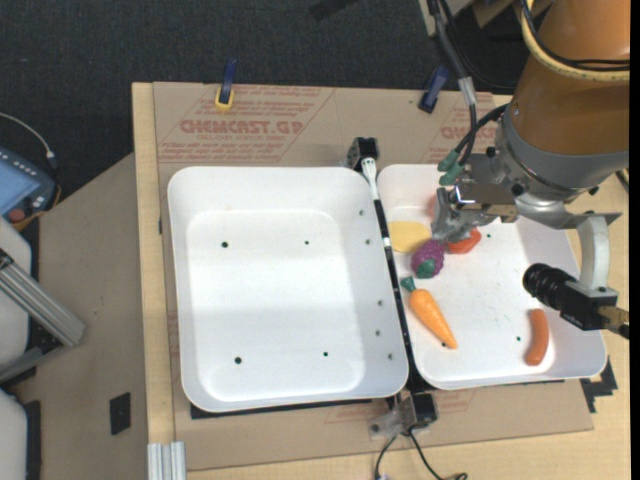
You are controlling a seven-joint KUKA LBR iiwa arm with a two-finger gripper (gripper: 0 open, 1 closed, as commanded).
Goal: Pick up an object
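gripper (455, 230) low in right bin (500, 363), jaw state cannot be told | purple grapes (429, 258) just at its 7 o'clock | carrot (433, 316) at 6 | sausage (538, 336) at 4 | yellow piece (406, 235) at 9 | left bin (200, 193)

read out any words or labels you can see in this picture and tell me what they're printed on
"CHEMCAST GP": red print, partly faded, on the brown board under the bins.
A smaller red line beneath it, and a fainter repeat behind the right bin: too blurred to read.
No text is visible on the toys.
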